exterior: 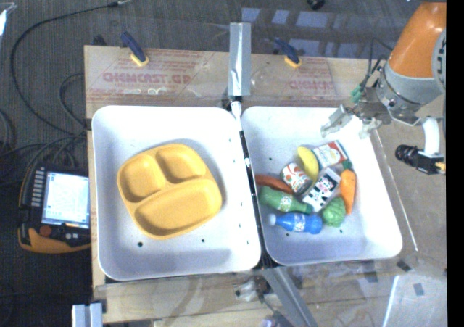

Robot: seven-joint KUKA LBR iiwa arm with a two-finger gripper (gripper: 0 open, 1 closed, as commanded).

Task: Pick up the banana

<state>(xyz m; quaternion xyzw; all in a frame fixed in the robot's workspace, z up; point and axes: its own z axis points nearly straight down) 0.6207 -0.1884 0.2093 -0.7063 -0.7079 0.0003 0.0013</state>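
Observation:
The banana (308,161), short and yellow, lies in the right bin (377,246) on top of a pile of toy foods, beside a red carton (332,151). My gripper (350,122) hangs over the bin's far right corner, up and to the right of the banana and apart from it. Its two fingers (332,122) are spread open with nothing between them.
Packed around the banana are a carrot (349,189), a black-and-white carton (321,188), a small can (293,173), green pieces (279,200) and a blue bottle (299,223). A yellow divided plate (170,188) sits in the left bin (109,246).

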